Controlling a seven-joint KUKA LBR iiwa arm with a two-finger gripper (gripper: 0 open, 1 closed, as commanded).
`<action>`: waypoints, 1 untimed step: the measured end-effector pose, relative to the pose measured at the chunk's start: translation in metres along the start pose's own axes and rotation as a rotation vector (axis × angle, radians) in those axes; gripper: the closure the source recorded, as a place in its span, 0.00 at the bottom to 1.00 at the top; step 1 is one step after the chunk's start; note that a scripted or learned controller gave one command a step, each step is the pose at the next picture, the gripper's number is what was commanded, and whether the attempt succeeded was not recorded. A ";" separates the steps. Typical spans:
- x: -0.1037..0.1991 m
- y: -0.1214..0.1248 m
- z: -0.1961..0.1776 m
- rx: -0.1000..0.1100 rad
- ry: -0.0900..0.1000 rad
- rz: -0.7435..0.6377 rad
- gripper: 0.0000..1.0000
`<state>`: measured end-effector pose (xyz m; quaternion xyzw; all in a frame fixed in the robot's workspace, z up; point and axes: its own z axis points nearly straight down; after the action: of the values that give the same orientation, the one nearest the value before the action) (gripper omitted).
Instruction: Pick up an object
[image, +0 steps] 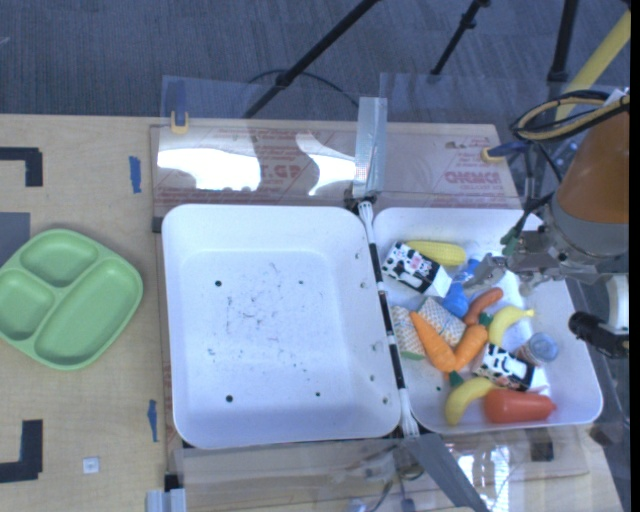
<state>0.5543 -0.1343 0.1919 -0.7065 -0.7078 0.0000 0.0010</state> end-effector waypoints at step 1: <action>-0.053 -0.049 0.008 0.000 -0.001 -0.009 0.00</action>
<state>0.5056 -0.1874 0.1837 -0.7031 -0.7111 0.0001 0.0006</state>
